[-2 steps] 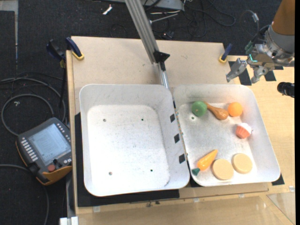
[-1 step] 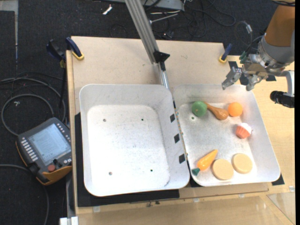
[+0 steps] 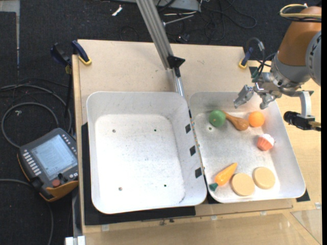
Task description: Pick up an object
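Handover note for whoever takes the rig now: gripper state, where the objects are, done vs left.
Gripper: open, holding nothing, above the far edge of the right bin.
Objects, all in the right bin: green ball, tan pear-shaped piece, orange ball, cupcake, carrot, two round biscuits.
Done: nothing picked yet.
Left: descend, close on one object, lift. The orange ball and the tan piece look nearest.

Worktop with two bins

We see the tan worktop point(image 3: 133, 68) bearing the left bin point(image 3: 102, 103) and right bin point(image 3: 291, 160), side by side.
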